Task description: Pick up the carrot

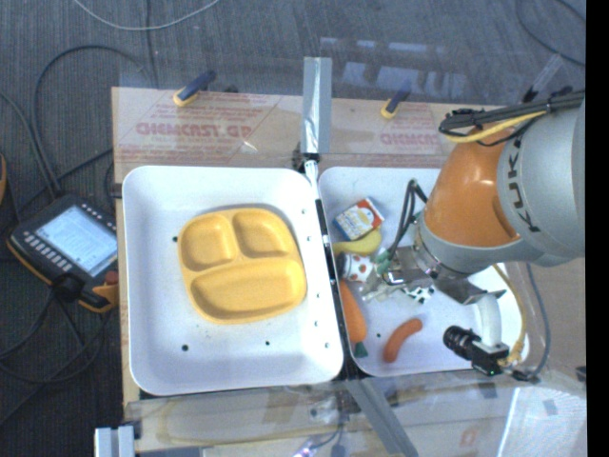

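Observation:
The carrot point(353, 316) is orange with a green stub at its near end. It lies along the left wall of the right bin point(428, 179), near the front. My gripper point(373, 284) hangs low over the middle of that bin, just above and to the right of the carrot's far end. The grey and orange arm covers the bin's right half. Nothing of the carrot sits in the gripper.
A yellow divided tray point(245, 263) lies in the left bin point(152, 255). The right bin also holds a small carton point(358, 219), a banana point(358, 246), a small white and red object point(353, 268) and an orange-red sausage point(402, 339).

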`<state>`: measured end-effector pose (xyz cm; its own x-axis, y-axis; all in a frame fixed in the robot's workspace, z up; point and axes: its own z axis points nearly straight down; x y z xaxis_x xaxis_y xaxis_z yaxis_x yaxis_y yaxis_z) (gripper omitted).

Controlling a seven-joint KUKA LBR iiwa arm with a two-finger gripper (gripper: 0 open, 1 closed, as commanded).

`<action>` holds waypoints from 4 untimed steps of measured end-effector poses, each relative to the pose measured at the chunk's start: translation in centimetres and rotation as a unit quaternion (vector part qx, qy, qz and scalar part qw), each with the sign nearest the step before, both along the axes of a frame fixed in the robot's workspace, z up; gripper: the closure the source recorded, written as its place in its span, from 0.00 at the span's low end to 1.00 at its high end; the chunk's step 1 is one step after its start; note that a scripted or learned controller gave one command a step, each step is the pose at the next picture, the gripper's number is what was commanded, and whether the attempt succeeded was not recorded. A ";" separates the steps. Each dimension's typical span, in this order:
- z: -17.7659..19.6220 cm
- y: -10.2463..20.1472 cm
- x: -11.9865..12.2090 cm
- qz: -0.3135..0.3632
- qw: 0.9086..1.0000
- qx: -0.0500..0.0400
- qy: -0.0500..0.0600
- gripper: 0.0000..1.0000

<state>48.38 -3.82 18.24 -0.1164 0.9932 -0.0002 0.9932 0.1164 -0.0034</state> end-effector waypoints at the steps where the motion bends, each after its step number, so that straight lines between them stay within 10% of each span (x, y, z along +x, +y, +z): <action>1: 0.0 8.2 -0.1 -0.007 1.000 0.000 0.001 1.00; 2: -0.2 17.4 2.0 0.071 0.998 -0.001 0.000 1.00; 3: -2.2 14.4 8.8 0.094 0.996 -0.002 0.000 1.00; 4: 0.0 13.6 9.4 0.058 0.998 -0.001 0.000 1.00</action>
